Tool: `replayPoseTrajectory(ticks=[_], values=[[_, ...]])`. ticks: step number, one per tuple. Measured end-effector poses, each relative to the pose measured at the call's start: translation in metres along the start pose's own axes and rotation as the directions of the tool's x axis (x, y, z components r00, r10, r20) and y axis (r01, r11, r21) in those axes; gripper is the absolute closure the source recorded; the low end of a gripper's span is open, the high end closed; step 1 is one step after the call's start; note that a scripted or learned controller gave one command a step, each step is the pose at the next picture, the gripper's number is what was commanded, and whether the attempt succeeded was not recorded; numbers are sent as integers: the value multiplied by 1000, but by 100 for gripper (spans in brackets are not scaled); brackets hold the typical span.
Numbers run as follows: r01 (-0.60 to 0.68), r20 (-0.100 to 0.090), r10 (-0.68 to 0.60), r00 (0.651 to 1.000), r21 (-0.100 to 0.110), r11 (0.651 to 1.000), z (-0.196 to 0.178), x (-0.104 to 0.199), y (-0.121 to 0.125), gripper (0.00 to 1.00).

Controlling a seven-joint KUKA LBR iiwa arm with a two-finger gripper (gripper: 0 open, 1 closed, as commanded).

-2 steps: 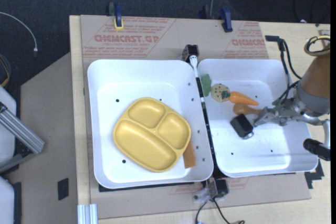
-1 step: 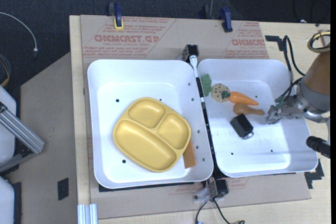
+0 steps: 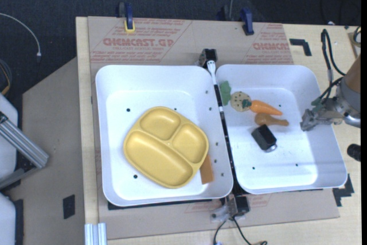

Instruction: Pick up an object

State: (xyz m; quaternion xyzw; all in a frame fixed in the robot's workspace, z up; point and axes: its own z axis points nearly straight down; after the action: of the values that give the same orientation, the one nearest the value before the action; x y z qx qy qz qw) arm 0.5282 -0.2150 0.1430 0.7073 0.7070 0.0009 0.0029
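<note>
From my remote seat: nearest the camera, a yellow divided plate (image 3: 166, 146) fills the left bin (image 3: 109, 123), a tan strip (image 3: 206, 172) at its edge. In the right bin (image 3: 304, 172) lie a black block (image 3: 265, 137), then a toy carrot (image 3: 265, 107) and a green piece (image 3: 225, 92). My gripper (image 3: 312, 117) hovers over that bin's right rim, gripping nothing I can see; its opening looks blurred, so I cannot tell.

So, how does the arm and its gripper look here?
The gripper is a small grey metal piece with short fingers. Behind it sits a rounded grey wrist. A thin black cable loops beside the arm.
</note>
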Motion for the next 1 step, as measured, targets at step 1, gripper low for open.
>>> replayPoseTrajectory(ticks=[1], values=[[1, 0, -1, 1000, -1, 1000, -47, 1, -6, 100]])
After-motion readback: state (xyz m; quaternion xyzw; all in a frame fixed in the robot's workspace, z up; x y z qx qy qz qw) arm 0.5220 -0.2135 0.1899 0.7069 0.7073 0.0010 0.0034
